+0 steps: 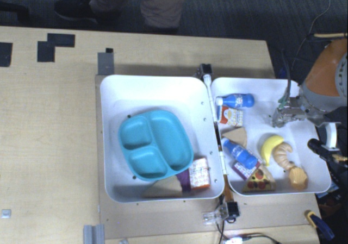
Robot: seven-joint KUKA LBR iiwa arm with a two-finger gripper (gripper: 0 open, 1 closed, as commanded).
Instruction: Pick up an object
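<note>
Your gripper (284, 116) hangs over the right bin (260, 84), near its far right side, above bare white floor. Whether it is spread or pressed together you cannot tell from this angle, and nothing shows in its grasp. By the look of it, this is the approach: no object is chosen or lifted yet. Nearest candidates sit just toward the camera: a banana (270, 147), with a croissant (282, 155) touching it. Two bottles (237, 100) and a pizza toy (259, 179) lie further left. The left bin (157, 83) holds a blue tray (155, 144). Your next move calls for centring over one item, likely the banana, then descending squarely.
</note>
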